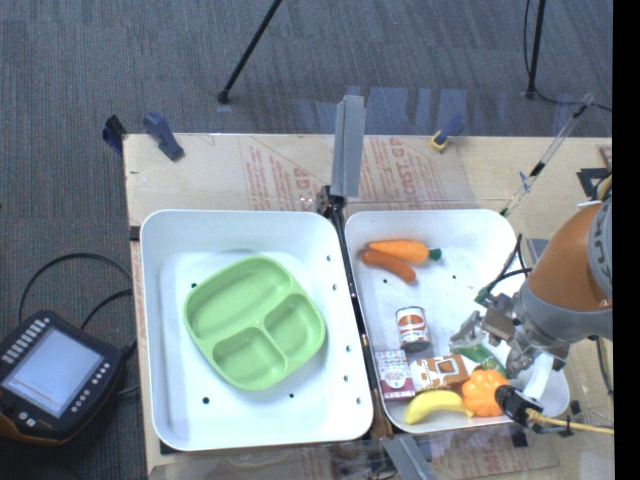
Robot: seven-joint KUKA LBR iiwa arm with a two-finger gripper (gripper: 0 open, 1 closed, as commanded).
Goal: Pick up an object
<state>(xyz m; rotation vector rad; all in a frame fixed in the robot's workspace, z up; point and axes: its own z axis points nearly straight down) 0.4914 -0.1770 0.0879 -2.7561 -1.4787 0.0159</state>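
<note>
The gripper (497, 353) hangs low over the right white plastic bin (470, 230); whether its fingers are apart I cannot tell. Just below, touching the yellow banana (437, 406), sits the orange round fruit (482, 392): descend centred on it, clear of neighbours.

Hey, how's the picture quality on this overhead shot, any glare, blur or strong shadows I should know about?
Camera view: even, soft lighting, only faint shadows under the green plate and the carrot; mild glare on the white bins; overall slightly soft, so the can label is unreadable; the gripper area is cluttered and hard to resolve.
</note>
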